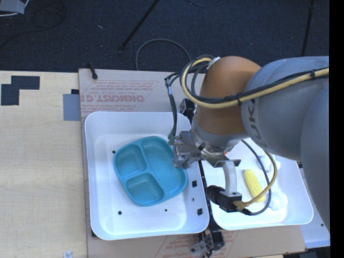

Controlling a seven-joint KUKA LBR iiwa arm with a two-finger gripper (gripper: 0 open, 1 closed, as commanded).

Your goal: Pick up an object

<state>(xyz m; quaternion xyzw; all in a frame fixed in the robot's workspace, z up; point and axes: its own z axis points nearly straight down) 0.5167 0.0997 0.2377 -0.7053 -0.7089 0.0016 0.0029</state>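
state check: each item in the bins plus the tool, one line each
Blue plastic divided plate: flat, right way up, in the left white bin, compartments bare.
Yellow corn cob: lying in the right white bin, partly behind a cable.
Tool: low at the plate's right rim; grip not discernible.

Blue tray [146,171] fills the left bin [102,208]; corn [251,180] occupies the right bin [301,208].

The arm [269,112] hides much of the right bin [301,208] and the tray's [145,171] right rim. Behind cables, the corn [251,180] shows partly. The gripper's [183,157] tips (under the wrist) are hidden.
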